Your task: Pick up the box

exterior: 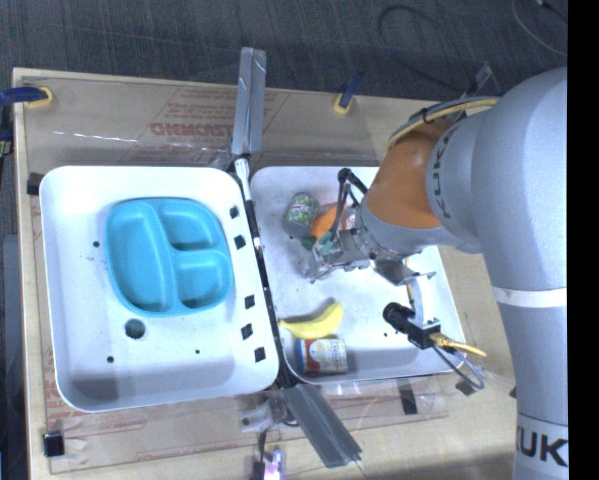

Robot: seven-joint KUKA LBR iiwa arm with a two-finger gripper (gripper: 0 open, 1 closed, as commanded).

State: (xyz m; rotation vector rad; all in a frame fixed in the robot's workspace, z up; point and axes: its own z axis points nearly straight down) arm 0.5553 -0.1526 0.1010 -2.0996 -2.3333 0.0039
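White plastic right bin has the gripper low at its ten o'clock among clutter, grasp unconfirmed, finger spacing impossible to tell, no box raised.

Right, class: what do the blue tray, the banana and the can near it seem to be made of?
Blue tray: likely moulded plastic, smooth with a soft sheen.
Banana: evenly yellow; real or plastic, cannot tell.
Can: probably metal with a printed label.

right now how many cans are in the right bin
2. One can lies near the far side of the right bin, just left of the gripper. The other can lies at the near edge, below the banana. The arm may hide more.
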